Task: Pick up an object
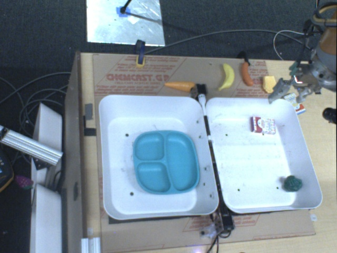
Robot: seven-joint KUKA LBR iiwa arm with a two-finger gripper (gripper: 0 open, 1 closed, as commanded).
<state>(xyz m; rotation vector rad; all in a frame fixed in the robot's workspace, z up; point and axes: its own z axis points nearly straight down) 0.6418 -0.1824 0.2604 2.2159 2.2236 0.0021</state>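
Seemingly open, the hand (291,90) hovers holding nothing.

We see a shiny silver sheet (125,13) lying on the dark floor (37,30) past the desk (158,70). A bit of blue tape (122,11) sticks to the sheet. Thin cables (221,34) curl over the floor. A silver metal bar (31,144) and white boards (46,125) sit beside the desk's left edge.
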